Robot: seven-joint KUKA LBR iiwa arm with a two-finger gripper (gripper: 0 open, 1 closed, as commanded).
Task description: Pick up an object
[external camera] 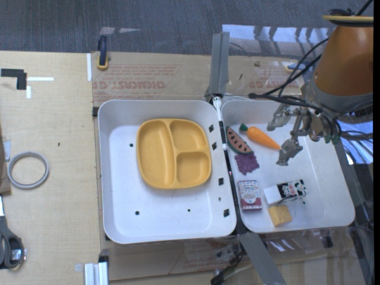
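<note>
- Nearest me, at the right bin's [341, 215] 6 o'clock: a yellow block [279, 215], a red carton [250, 195] and a black-and-white carton [287, 190].
- Farther up, my gripper [284, 136] hangs over the bin's middle, fingers apart, holding nothing.
- The carrot [262, 137] lies at the gripper's 9 o'clock.
- The arm [347, 58] enters from 2 o'clock.

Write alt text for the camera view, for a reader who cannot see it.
The gripper hangs open above the right bin, holding nothing, just right of a toy carrot. That bin also holds a watermelon slice, purple grapes and small cartons; the left bin holds a yellow divided plate.
</note>
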